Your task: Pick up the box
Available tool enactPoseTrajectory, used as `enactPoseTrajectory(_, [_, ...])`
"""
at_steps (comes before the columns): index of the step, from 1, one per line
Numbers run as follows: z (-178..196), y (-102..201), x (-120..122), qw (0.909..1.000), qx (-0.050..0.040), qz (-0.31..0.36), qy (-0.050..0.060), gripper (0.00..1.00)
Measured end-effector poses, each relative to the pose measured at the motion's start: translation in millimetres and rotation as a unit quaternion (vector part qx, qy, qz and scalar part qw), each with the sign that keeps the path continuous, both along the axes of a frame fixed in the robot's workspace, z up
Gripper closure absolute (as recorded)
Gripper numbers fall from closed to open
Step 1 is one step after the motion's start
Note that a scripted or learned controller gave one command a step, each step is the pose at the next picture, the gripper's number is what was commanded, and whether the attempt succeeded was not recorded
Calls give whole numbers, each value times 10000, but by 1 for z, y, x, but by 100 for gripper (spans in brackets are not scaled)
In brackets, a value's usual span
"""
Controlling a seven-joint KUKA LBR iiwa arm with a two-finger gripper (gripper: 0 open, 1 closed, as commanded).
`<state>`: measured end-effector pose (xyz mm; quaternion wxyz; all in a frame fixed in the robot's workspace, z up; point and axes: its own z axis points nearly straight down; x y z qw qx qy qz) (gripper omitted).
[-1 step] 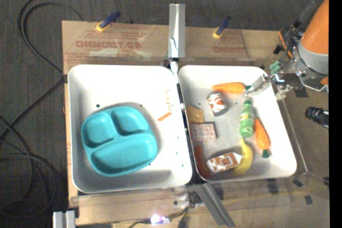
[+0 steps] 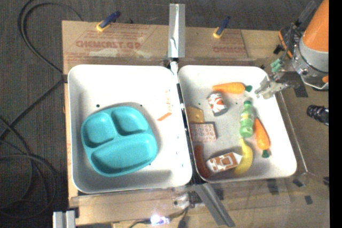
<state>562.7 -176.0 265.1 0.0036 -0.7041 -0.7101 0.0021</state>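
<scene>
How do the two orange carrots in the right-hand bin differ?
The orange carrot near the bin's far edge lies crosswise, while the orange carrot by the right wall lies lengthwise. The far one has a white can with an orange label just beside it; the other lies along a green bottle. Both have green tops and rest in the right white bin.

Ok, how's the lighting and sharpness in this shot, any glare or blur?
Camera view: soft overall; the white right bin glares pale, the turquoise divided plastic tray casts a shadow on the left bin, the hand is blurry, and a bright spot flares at the bottom edge.
</scene>
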Motion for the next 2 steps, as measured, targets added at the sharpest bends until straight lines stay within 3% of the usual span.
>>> enactPoseTrajectory(1, [-61, 30, -79, 9956, 4, 939, -18, 100])
enactPoseTrajectory(2, [-55, 19, -78, 9873, -1, 1591, -25, 100])
